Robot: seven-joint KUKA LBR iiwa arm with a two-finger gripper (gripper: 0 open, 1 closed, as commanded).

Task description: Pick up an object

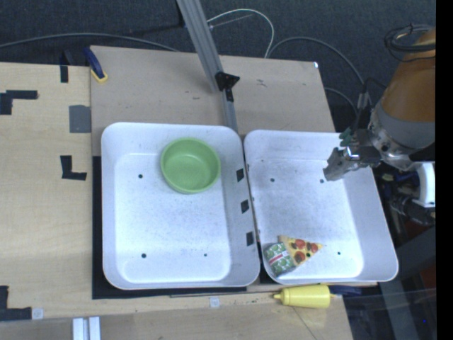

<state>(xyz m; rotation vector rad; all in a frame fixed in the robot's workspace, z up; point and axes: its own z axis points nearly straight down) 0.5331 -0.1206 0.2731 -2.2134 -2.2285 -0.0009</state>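
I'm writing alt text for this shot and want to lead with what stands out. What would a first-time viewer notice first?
The green bowl catches the eye first, sitting upright near the top of the left bin. Next comes the end effector, hanging over the upper right part of the right bin. Last, a colourful pizza-slice toy lies beside a small green packet in that bin's lower left corner, with a yellow bottle on the bench just outside it.

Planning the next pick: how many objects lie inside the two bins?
3. A green bowl in the left bin; a pizza slice and a green packet, touching, at the right bin's near-left corner.
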